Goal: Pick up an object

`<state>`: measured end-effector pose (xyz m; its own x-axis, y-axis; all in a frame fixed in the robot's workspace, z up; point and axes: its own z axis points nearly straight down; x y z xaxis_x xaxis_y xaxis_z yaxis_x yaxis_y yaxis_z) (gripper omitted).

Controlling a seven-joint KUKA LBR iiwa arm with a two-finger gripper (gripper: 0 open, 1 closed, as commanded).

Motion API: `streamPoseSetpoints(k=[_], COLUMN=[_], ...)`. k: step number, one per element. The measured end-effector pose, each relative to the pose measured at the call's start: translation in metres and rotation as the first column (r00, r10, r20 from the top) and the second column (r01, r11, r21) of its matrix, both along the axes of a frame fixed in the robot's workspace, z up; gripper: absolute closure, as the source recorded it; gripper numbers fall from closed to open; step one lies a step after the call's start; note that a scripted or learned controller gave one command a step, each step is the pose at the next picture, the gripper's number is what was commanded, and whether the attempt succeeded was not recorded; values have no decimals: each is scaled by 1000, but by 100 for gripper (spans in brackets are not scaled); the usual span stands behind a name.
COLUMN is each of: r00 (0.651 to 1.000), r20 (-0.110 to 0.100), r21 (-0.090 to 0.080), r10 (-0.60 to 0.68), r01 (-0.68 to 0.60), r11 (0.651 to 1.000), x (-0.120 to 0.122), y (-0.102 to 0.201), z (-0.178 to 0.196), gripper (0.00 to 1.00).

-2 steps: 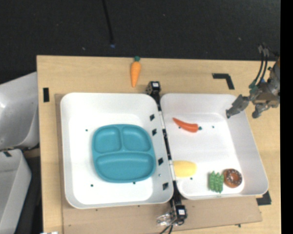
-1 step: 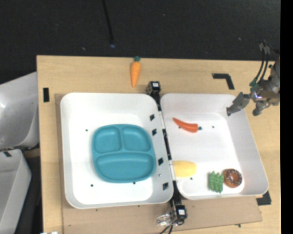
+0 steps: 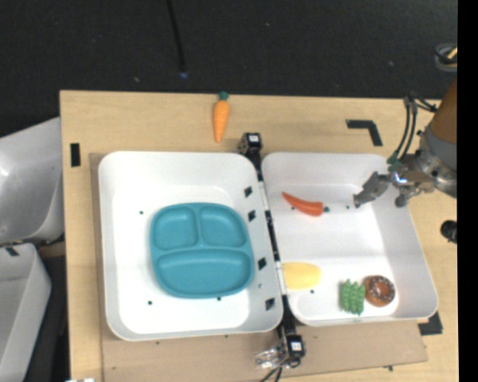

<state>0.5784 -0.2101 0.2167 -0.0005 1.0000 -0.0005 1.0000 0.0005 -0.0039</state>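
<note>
A pale wooden bench top (image 3: 143, 122) with black corner marks sits on a dark, almost black floor (image 3: 303, 30). A thin dark line (image 3: 174, 26), perhaps a cable, runs across that floor above the bench. At the left edge stands smooth white moulded furniture (image 3: 16, 189), brightly and evenly lit.

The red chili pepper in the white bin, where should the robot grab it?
Probably around the thick middle of the red chili pepper, coming straight down from above. It lies flat on the right bin floor, long and thin, slanting from upper left to its green stem at lower right. The hand should close across the narrow width, not along its length. Nothing touches it, so there's room.
</note>
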Motion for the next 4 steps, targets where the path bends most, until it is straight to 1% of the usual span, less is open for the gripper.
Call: streamPoseSetpoints(k=[1,2,3,4], r00=[1000,1000,1000,1000], r20=[1,3,8,10], r21=[0,-1,-2,-1], r10=[-2,-3,-5,3], r01=[2,3,5,-3], r11=[1000,1000,1000,1000], x=[5,5,6,7], y=[1,0,-1,2], z=[-62,-113,-100,-55], gripper=[0,0,100,100])
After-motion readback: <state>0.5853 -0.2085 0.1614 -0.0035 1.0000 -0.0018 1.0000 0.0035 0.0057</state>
